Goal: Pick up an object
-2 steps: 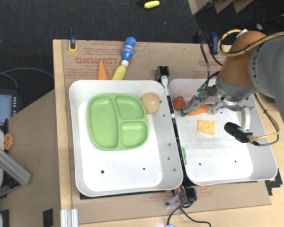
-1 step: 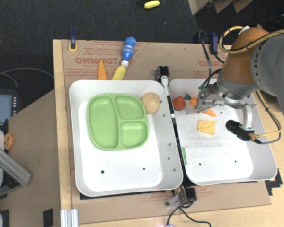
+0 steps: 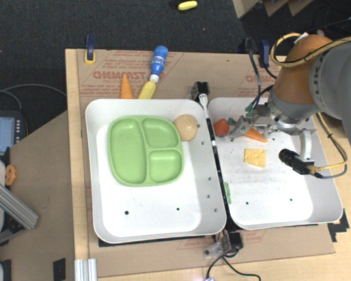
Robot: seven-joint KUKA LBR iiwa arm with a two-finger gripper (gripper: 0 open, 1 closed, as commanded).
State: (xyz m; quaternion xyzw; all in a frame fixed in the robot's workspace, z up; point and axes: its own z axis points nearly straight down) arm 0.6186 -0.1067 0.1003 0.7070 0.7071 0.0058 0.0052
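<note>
On the cardboard-covered worktop (image 3: 76, 174), my gripper (image 3: 254, 124) hovers upper right over the right white bin (image 3: 281, 212), near the orange carrot-shaped piece (image 3: 257, 136); finger state indiscernible. Nothing lifted yet.

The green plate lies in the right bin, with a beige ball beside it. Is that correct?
Not quite. The camera view shows the green plate in the left bin, not the right bin. The rest holds: the beige ball sits beside it, at its upper right corner.
</note>
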